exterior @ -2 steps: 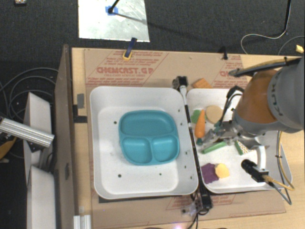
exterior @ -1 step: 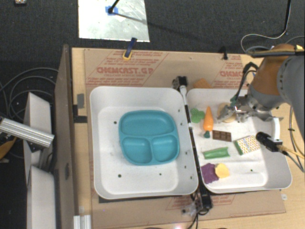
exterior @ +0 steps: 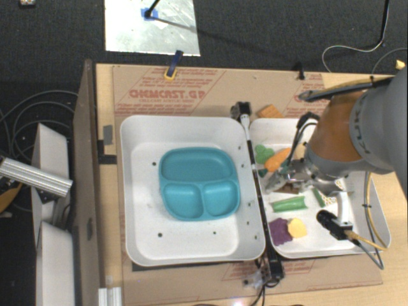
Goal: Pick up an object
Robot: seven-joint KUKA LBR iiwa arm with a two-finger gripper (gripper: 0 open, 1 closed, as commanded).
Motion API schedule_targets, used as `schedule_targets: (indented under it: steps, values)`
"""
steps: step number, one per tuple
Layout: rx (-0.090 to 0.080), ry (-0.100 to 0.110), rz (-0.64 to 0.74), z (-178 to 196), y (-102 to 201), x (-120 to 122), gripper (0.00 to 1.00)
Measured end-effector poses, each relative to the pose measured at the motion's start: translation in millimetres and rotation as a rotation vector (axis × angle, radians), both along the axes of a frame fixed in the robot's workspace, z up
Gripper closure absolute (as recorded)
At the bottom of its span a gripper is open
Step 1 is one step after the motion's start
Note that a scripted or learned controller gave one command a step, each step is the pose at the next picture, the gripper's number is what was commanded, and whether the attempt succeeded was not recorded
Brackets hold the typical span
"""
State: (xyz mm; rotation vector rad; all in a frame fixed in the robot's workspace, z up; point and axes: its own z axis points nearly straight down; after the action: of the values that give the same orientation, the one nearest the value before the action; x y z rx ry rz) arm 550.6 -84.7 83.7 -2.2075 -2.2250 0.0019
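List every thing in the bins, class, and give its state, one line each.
Blue divided tray: flat, right way up, in left bin.
Green stick: lying flat in right bin.
Purple piece: at rest, touching yellow piece.
Yellow piece: at rest, right bin.
Orange piece: lying beside green lump.
End effector: low in right bin, between orange piece and green stick.

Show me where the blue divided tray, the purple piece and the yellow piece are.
blue divided tray [exterior: 191,166], camera view, floor of its large compartment.
purple piece [exterior: 278,230], camera view, its middle.
yellow piece [exterior: 297,228], camera view, its middle.
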Motion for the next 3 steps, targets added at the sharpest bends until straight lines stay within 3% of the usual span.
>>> schedule_targets:
  steps: [1, 2, 3]
  values:
    - [-0.006, -0.013, -0.003, 1.5, -31.1, 50.8, 0.00]
    - [-0.003, -0.002, -0.007, 0.2, -16.1, -19.5, 0.00]
    - [-0.004, -0.006, -0.006, 0.4, -17.8, -18.6, 0.00]
